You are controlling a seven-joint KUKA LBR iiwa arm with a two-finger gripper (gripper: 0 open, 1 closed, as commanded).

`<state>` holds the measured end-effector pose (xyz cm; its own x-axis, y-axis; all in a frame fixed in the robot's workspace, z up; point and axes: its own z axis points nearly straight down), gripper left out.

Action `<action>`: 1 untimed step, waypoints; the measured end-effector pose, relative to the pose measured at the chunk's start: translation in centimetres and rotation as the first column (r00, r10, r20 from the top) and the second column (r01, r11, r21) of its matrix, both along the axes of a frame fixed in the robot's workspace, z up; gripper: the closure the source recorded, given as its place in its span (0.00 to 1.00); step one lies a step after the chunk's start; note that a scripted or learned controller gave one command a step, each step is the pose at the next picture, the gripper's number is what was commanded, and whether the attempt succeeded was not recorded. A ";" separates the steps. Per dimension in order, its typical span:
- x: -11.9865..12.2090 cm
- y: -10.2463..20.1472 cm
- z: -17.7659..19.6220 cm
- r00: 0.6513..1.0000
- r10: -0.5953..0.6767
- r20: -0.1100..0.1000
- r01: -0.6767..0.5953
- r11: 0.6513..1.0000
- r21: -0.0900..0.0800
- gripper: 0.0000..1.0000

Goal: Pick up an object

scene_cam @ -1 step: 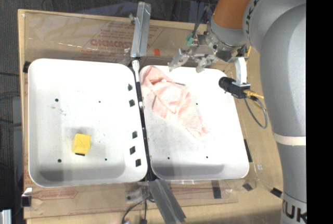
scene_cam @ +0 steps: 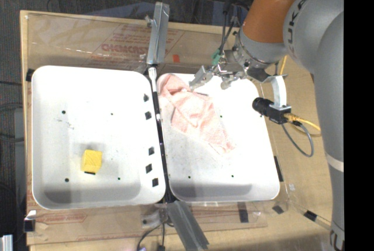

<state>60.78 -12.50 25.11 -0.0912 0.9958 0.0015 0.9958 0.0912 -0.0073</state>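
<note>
A crumpled pink cloth (scene_cam: 196,115) lies in the right bin (scene_cam: 257,180), spread from its upper left corner toward the middle. A small yellow block (scene_cam: 92,161) sits in the left bin (scene_cam: 52,197), toward the lower left. My gripper (scene_cam: 211,80) hangs over the far edge of the right bin, just above the top of the cloth. It is open, with nothing between its fingers. The left fingertip (scene_cam: 197,79) is close to the cloth's upper edge.
A metal divider bar (scene_cam: 156,39) runs down between the two bins. A black fitting with a yellow cable (scene_cam: 274,111) hangs off the wrist over the right bin's right rim. The grey arm (scene_cam: 315,22) covers the upper right.
</note>
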 end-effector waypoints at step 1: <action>-0.1 0.0 -14.2 0.992 0.122 -0.002 -0.122 0.992 0.001 0.00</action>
